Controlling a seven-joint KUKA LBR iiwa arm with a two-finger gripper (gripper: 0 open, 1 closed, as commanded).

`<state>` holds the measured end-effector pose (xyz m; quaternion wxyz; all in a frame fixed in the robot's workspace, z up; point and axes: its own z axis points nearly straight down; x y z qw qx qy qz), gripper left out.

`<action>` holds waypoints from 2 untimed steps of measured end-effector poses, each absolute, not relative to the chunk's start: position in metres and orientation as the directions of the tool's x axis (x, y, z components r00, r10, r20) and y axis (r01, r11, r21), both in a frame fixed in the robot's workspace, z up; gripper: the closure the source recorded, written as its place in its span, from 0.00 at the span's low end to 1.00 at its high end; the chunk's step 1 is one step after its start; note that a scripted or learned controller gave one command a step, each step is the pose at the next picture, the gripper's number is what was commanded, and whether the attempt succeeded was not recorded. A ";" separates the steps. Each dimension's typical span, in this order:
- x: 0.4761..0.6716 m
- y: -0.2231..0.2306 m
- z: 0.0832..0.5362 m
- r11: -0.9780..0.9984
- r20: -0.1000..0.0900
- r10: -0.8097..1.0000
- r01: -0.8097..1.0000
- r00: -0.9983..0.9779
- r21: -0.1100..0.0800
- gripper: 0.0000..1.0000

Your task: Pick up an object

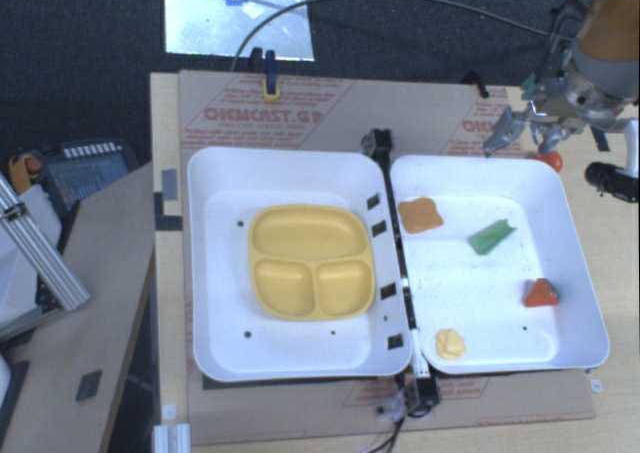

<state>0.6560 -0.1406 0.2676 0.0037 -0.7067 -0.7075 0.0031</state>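
The right bin (575,241) holds several small objects: an orange piece (420,214) at its far left, a green piece (491,236) in the middle, a red piece (541,293) near the right wall and a pale yellow piece (450,344) at the front. My gripper (522,138) hangs over the bin's far rim, up and right of the green piece. Its fingers stand apart and open, with nothing between them. A small red-orange spot (548,159) sits just under the right finger; I cannot tell what it is.
The left bin (215,201) holds a yellow three-compartment tray (308,261). A black hinge strip (392,241) divides the two bins. A black cable (400,1) arcs over the dark floor behind the bench. A grey device (85,171) lies at the left.
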 end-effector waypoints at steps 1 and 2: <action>0.657 -0.140 0.276 0.003 -0.001 1.000 1.000 -0.003 0.002 0.00; 0.658 -0.134 0.219 0.005 -0.001 1.000 1.000 -0.005 0.003 0.00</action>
